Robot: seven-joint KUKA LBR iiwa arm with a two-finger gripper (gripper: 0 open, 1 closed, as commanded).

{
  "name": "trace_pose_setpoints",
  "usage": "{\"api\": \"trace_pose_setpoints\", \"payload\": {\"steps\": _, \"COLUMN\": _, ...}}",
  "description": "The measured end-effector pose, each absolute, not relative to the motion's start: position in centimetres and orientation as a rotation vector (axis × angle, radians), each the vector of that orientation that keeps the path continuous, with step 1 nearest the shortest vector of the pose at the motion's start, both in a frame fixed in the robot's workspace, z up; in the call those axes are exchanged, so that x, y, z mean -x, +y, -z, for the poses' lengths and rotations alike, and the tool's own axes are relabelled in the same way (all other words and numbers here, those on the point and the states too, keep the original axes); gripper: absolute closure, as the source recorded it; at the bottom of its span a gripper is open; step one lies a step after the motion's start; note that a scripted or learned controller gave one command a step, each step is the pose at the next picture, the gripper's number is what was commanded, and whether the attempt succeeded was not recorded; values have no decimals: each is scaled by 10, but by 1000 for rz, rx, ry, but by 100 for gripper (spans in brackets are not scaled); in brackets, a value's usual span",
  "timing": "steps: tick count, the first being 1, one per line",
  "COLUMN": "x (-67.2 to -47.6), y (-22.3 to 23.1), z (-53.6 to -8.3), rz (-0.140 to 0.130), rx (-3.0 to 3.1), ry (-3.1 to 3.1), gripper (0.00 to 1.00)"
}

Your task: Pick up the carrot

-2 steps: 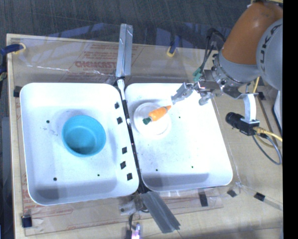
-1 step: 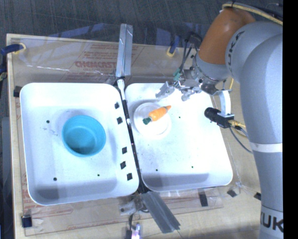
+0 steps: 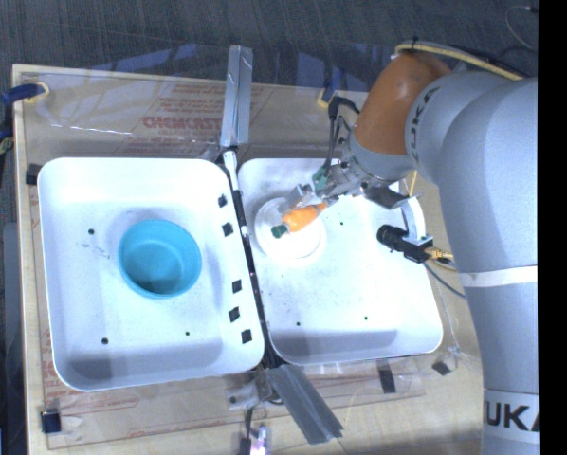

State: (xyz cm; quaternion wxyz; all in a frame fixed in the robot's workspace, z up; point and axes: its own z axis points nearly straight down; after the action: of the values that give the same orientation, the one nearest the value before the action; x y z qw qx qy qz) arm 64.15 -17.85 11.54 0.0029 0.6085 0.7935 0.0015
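One carrot [image 3: 302, 218] on plate [image 3: 285, 243], right bin [image 3: 359, 339]. Gripper [image 3: 320, 190] at its upper end; jaws' state: cannot tell. Advice: centre over carrot's width, confirm pinch, lift straight.

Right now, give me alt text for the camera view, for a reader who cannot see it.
An orange carrot lies on a white plate in the right-hand white bin, with the grey arm's tool right at its upper end. The left-hand bin holds a blue bowl.
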Motion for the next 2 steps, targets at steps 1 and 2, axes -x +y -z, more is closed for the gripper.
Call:
{"api": "trace_pose_setpoints", "payload": {"steps": 1, "x": -631, "y": -151, "z": -103, "rz": -14, "rx": -1721, "ry": 2605, "gripper": 0}}
{"api": "trace_pose_setpoints", "payload": {"steps": 2, "x": -628, "y": -150, "z": -108, "rz": -7, "rx": -1720, "ry": 2616, "gripper": 100}}
